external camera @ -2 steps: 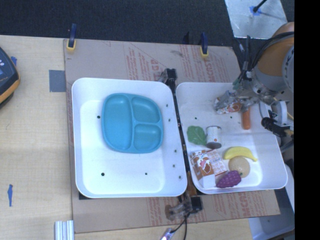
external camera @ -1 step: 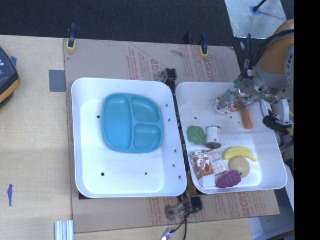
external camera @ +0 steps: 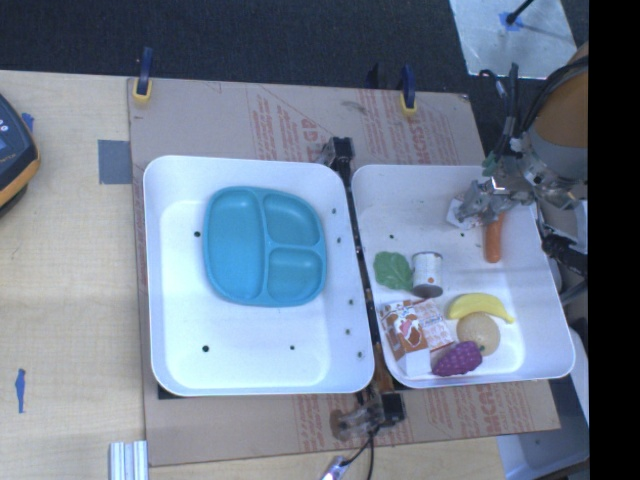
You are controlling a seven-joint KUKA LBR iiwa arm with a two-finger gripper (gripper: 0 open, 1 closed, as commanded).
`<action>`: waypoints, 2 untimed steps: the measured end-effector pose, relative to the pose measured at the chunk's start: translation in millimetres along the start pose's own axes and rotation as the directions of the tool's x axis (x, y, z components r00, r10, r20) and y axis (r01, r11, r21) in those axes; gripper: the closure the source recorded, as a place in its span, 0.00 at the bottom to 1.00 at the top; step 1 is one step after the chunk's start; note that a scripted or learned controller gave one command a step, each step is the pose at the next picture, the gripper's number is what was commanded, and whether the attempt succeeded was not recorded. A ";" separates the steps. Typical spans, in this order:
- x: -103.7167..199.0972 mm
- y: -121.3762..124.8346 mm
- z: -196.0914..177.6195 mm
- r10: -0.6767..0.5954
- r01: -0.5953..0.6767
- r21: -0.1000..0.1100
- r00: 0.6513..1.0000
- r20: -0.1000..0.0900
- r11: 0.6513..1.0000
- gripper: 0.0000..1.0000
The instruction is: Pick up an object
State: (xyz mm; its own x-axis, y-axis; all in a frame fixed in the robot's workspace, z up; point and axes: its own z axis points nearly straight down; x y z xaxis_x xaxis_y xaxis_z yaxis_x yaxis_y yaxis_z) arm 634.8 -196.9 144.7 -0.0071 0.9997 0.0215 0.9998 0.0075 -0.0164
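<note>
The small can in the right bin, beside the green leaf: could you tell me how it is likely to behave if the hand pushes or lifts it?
The small can looks like a rigid cylinder, so it probably won't deform under the hand. It seems to stand on end, so a high push might tip it, and once down it would likely roll toward the green leaf or the banana. Its smooth wall may be slippery.

Glossy white plastic bins point(external camera: 170, 268), matt blue plastic plate point(external camera: 265, 245), wood-grain bench point(external camera: 70, 298).
</note>
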 end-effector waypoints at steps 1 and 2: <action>47.8 21.1 11.3 0.002 -0.002 -0.013 1.000 0.020 1.000 1.00; 47.1 20.9 11.2 0.003 -0.003 -0.013 1.000 0.020 1.000 0.00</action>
State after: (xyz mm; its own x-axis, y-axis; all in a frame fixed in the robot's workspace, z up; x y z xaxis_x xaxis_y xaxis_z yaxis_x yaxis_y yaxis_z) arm 655.2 -149.4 134.2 -0.0042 1.0000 0.0011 1.0000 0.0042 -0.0033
